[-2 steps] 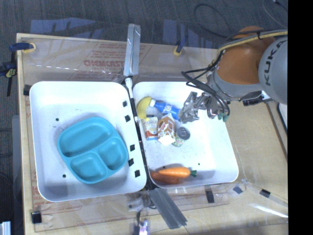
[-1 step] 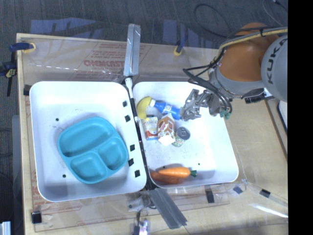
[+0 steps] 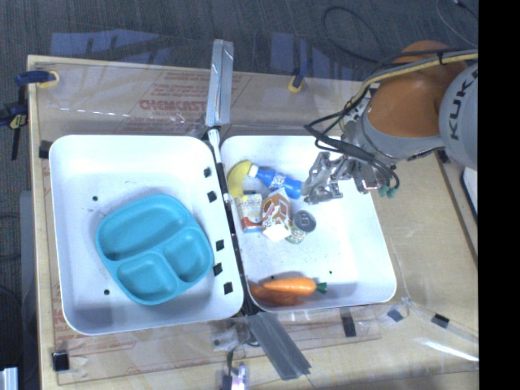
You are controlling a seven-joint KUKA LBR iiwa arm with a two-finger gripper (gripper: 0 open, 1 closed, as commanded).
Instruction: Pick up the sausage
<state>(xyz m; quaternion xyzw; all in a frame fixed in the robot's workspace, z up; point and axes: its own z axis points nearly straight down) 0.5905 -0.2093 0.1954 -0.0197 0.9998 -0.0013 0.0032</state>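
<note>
The sausage (image 3: 277, 208) is best guessed to be the brownish piece in the middle of the clutter in the right bin (image 3: 366, 254). It's honestly hard to make out, since it's packed in tight and its outline gets lost against its neighbours. Its long axis seems to be laid roughly away from the camera, tipped a little to the right at the far end, but which end is which can't be told. A small carton (image 3: 250, 211) is pressed against its left side, a round can (image 3: 305, 221) is just to its right, and a blue and white bottle (image 3: 270, 178) with a banana (image 3: 237, 177) is found behind it. A carrot (image 3: 284, 289) is parked well apart by the near wall. The gripper (image 3: 322, 190) is held just right of the pile, fingers seemingly apart, nothing seen between them. A blue divided plate (image 3: 154, 249) is sat in the left bin (image 3: 73, 169).
</note>
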